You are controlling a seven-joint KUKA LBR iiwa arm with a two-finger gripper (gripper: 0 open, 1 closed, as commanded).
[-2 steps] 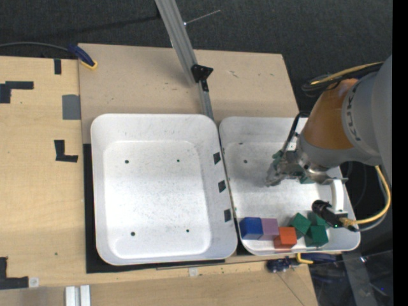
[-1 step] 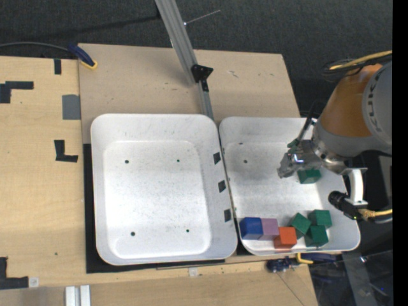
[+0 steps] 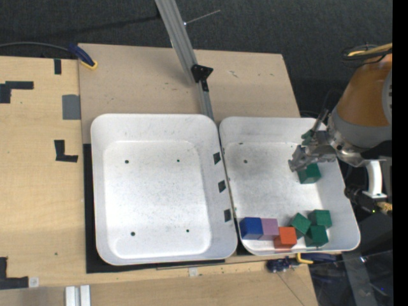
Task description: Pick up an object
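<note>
Two white bins (image 3: 159,129) on a scuffed wooden bench (image 3: 127,75), dark floor (image 3: 76,8) beyond.

White bins (image 3: 156,129), green blocks (image 3: 309,173), blue block (image 3: 251,227), lilac block (image 3: 269,227), orange block (image 3: 287,236)

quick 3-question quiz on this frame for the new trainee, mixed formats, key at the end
1. True or false: the blocks lie in the right bin.
2. Which block sits nearest the tool? A) blue block B) lone green block C) orange block
3. Fill in: the block between the blue and orange ones is ____.

Key:
1. True. All the blocks are there, most clustered along its near edge.
2. B. It sits right by the tool, apart from the cluster; whether it is gripped cannot be told.
3. Purple; the purple block.
</note>
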